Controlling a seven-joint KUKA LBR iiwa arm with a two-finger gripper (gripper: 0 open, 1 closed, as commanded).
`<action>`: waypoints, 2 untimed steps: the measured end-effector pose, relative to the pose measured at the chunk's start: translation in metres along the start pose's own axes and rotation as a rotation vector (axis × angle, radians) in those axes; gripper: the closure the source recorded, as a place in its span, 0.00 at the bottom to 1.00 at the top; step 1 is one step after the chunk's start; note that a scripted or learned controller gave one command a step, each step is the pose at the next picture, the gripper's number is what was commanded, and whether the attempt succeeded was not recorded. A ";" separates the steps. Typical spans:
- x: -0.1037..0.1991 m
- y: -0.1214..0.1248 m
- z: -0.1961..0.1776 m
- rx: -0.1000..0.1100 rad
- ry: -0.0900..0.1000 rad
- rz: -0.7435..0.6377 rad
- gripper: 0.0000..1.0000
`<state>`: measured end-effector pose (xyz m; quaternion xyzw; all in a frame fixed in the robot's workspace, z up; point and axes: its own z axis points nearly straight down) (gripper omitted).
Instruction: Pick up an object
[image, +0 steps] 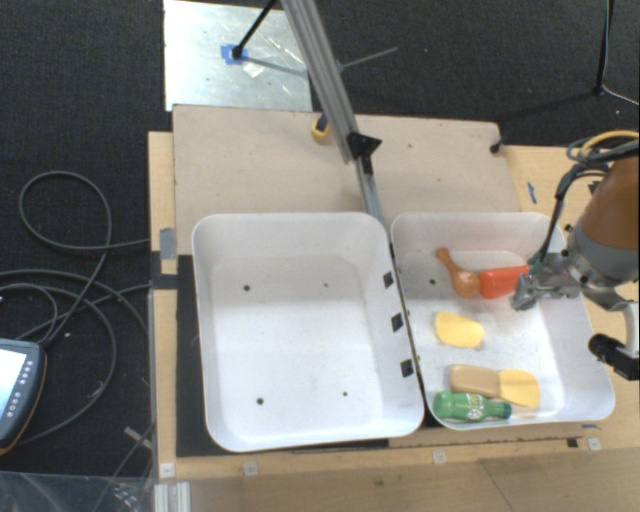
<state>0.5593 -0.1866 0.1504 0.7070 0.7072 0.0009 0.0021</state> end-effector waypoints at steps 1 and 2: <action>-0.006 -0.004 -0.047 -0.002 -0.001 0.001 1.00; -0.009 0.004 -0.110 -0.005 -0.002 -0.005 1.00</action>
